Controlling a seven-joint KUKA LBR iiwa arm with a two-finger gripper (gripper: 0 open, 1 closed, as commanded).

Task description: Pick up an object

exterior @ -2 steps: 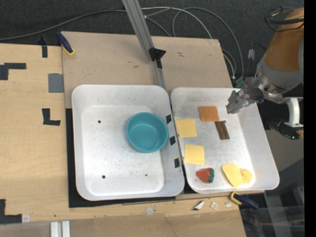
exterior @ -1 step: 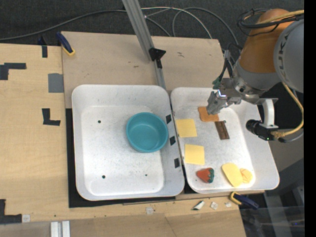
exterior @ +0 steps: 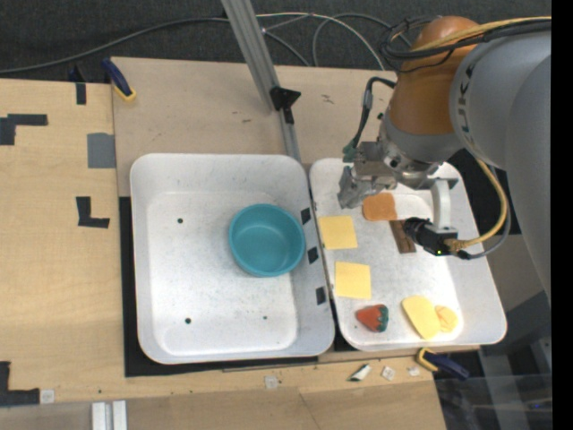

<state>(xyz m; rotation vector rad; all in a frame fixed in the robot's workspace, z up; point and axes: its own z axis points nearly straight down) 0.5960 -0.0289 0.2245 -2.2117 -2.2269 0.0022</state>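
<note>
The hand (exterior: pixel 356 184) hangs low in the right bin (exterior: pixel 474 280), just beside an orange piece (exterior: pixel 380 208) and above two yellow squares (exterior: pixel 338 232); its grip state seems unreadable from here

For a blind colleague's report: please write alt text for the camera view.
A grey arm's gripper hangs over the right bin, near two yellow squares, an orange piece, a strawberry toy and a yellow toy. The left bin holds a teal bowl.

Even, bright overhead light, soft shadows, mild glare on the white bins (exterior: pixel 152 240), slightly soft focus throughout.
</note>
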